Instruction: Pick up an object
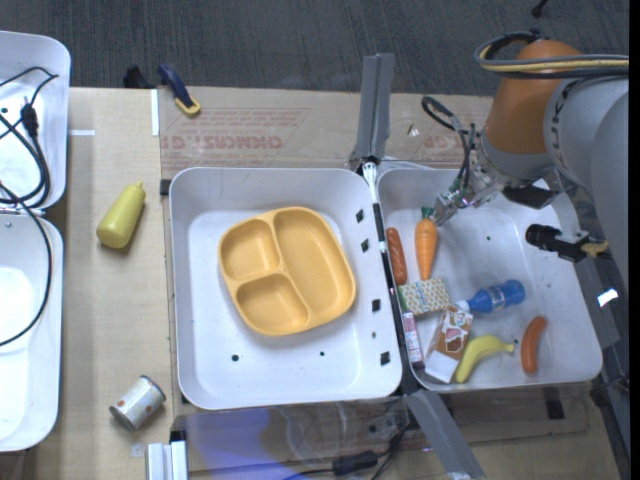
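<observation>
The right white bin [560, 368] holds several toy items. An orange carrot [426, 248] with a green top lies near its far left, beside a red sausage [397, 255]. Below them are a patterned box [425, 296], a blue bottle [495, 296], a small carton [455, 330], a yellow banana [480, 353] and another red sausage [532, 343]. My gripper [448, 205] reaches down into the bin's far part, its tip right at the carrot's green top. Nothing is visibly lifted.
The left bin [200, 368] holds a yellow divided plate [287, 268]. On the bench to the left lie a yellow mustard bottle [121, 215] and a tin can [137, 401]. A blue and yellow tool [178, 90] lies at the back. The grey arm [590, 128] overhangs the right bin's far right.
</observation>
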Motion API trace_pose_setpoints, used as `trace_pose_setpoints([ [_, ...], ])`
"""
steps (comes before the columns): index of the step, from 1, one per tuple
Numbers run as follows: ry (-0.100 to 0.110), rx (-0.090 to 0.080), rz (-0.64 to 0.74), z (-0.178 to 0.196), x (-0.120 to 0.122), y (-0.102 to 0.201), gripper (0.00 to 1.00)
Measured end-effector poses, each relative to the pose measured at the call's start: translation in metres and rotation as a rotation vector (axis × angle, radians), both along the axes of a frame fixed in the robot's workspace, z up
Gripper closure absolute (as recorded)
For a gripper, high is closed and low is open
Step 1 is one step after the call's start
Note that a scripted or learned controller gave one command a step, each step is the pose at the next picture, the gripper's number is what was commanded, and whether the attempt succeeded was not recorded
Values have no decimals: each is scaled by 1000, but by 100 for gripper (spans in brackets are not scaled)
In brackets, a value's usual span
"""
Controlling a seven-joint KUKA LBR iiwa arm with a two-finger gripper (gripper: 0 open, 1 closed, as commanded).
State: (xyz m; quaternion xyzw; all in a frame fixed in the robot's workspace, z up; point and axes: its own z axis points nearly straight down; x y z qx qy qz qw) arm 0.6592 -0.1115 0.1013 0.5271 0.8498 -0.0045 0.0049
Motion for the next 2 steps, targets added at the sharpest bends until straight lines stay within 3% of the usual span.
trace_pose_setpoints([
  [1,3,11,-30,129,1,52,100],
  [2,5,11,-30,129,0,52,0],
])
